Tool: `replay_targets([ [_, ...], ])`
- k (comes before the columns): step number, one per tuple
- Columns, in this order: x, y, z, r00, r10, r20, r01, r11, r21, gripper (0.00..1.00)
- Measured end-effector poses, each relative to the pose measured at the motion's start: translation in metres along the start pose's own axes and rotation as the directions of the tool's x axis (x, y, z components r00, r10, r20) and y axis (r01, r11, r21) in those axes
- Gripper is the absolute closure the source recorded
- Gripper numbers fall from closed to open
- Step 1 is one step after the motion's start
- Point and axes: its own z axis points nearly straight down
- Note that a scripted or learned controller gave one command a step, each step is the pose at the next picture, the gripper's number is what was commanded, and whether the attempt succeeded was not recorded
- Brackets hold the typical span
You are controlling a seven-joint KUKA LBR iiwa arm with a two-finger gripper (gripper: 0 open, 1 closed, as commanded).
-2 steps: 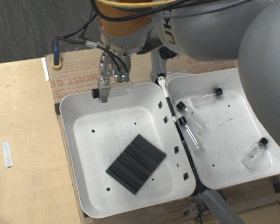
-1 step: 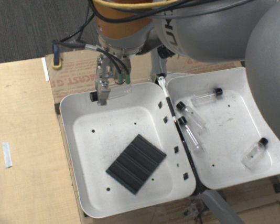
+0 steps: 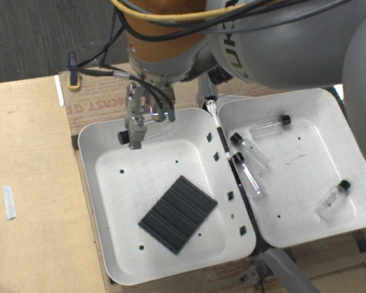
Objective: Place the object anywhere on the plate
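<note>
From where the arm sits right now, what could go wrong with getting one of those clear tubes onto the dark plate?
1. The gripper hangs over the left bin's back edge, far from the clear tubes in the right bin.
2. Two tubes lie close together by the divider, so a grab may catch both or hit the wall.
3. The tubes look round, so one could roll off the flat dark plate.
</note>
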Motion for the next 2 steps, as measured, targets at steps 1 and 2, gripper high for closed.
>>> replay_targets([
  [1, -0.040, 0.004, 0.064, 0.997, -0.081, 0.000, 0.081, 0.997, -0.001, 1.00],
  [2, 0.000, 0.001, 0.000, 0.882, -0.472, 0.003, 0.472, 0.882, -0.002, 1.00],
])
